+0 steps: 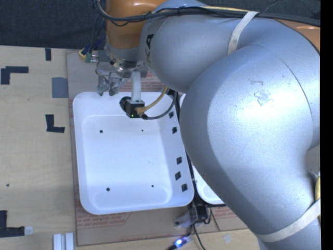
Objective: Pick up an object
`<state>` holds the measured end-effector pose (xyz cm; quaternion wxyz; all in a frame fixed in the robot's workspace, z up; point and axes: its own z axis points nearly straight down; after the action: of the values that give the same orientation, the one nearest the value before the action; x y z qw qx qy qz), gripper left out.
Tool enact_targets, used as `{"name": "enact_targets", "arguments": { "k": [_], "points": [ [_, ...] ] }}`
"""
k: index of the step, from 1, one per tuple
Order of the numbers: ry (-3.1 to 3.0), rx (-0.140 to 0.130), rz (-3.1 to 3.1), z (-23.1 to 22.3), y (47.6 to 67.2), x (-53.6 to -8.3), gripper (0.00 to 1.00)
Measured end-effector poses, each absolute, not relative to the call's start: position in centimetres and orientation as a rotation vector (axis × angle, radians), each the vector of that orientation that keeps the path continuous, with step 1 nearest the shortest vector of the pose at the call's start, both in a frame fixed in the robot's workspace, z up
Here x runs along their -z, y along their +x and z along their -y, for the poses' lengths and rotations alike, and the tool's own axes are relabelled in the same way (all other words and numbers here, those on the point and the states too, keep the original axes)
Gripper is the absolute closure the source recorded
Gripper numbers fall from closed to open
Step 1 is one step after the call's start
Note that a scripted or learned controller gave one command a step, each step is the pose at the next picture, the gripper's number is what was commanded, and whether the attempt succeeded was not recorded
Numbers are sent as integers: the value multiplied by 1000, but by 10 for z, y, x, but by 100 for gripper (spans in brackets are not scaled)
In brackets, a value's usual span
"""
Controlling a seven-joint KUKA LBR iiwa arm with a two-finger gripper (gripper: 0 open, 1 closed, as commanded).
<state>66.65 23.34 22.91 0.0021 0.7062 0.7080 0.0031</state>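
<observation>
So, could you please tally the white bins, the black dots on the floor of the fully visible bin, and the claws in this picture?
White bins: 2
Black dots: 4
Claw: 1
Total: 7

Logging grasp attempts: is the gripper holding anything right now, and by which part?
Nothing is seen held. The gripper hangs over the far rim of the left bin with nothing between its tips.
</observation>
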Motion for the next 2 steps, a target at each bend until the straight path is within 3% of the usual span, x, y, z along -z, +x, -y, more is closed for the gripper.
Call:
{"name": "enact_targets", "arguments": {
  "k": [1,2],
  "points": [
    [2224,16,-2227,-233,600,-161,100],
    [2215,-9,-2222,-234,671,-223,100]
  ]
}}
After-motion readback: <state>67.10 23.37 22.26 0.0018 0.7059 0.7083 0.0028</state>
